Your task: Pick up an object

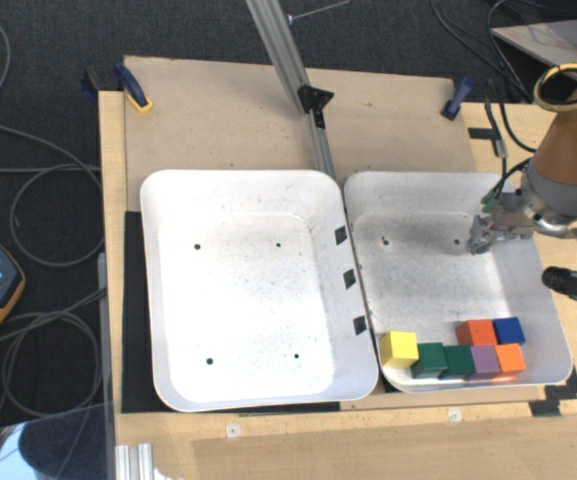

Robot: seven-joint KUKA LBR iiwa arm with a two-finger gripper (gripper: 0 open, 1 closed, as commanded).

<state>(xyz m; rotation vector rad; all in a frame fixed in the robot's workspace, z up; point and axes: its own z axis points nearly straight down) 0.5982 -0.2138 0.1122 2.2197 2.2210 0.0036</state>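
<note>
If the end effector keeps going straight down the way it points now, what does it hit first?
Likely the bare floor of the right bin. The end effector sits over its upper part, well away from the blocks at the near edge. Height is unclear.

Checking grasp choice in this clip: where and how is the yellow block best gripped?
Grip the yellow block across its far and near faces, coming straight down. Its left side is clear, but a green block sits against its right, and the bin rim lies close in front, so fit looks tight.
</note>
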